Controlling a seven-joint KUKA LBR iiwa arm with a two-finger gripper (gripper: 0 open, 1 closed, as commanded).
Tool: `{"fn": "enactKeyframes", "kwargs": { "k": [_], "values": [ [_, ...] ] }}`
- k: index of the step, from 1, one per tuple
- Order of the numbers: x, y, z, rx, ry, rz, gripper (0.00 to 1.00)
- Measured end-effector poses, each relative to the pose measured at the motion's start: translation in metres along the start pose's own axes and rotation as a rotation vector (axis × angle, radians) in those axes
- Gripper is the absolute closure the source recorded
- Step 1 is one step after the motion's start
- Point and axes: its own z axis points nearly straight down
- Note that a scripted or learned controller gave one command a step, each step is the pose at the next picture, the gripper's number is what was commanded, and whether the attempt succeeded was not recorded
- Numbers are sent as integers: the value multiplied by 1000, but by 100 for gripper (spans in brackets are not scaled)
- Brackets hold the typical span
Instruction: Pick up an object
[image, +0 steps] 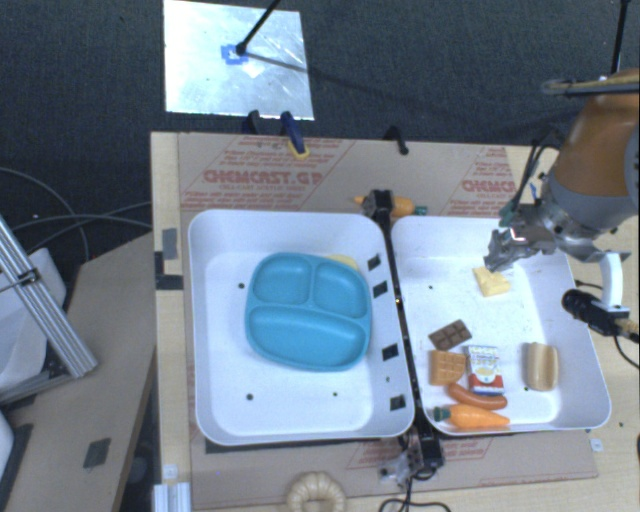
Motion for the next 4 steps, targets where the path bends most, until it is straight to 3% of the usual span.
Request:
{"fn": "enactKeyframes", "kwargs": {
  "k": [1,3,4],
  "values": [
    [51,-12,-10,2,3,-5,100],
    [148,-53,5,6,3,-4,100],
    [207,-62,11,5,3,-6,100]
  ]
}}
